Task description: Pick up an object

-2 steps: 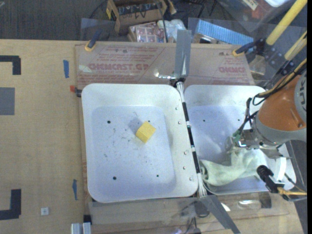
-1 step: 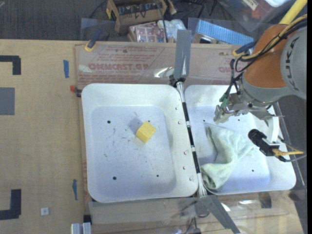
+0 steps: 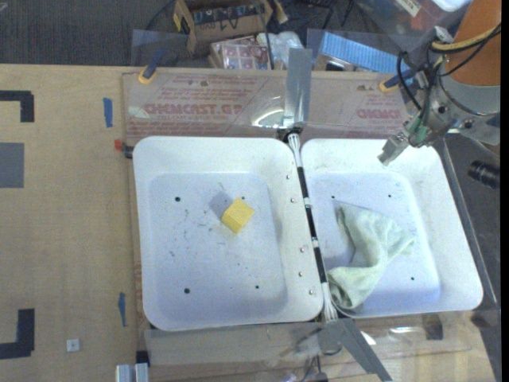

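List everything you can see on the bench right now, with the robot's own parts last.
yellow block: 1, yellow, middle of the left bin
cloth: 1, pale greenish white, crumpled in the right bin, toward its near left corner
bins: 2, white, side by side on the bench
clutter: boxes and packets, mixed colours, behind the bins
arm: 1, grey with orange band, upper right
gripper: 1, grey, above the right bin's far right corner, nothing seen between its fingers
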You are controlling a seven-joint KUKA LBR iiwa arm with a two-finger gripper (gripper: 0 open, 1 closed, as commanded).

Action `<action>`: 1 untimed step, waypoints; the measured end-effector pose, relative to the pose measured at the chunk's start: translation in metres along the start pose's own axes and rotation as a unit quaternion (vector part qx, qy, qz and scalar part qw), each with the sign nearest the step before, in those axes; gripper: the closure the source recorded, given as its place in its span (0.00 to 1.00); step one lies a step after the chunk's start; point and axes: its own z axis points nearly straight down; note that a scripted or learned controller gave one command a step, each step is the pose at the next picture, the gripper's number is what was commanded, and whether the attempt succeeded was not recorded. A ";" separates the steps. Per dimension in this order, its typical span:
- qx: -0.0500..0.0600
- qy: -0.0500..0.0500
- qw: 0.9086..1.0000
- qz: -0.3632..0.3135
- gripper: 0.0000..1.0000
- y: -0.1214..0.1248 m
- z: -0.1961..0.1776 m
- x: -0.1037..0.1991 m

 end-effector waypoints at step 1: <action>0.001 0.001 0.977 -0.211 1.00 -0.033 0.005 -0.033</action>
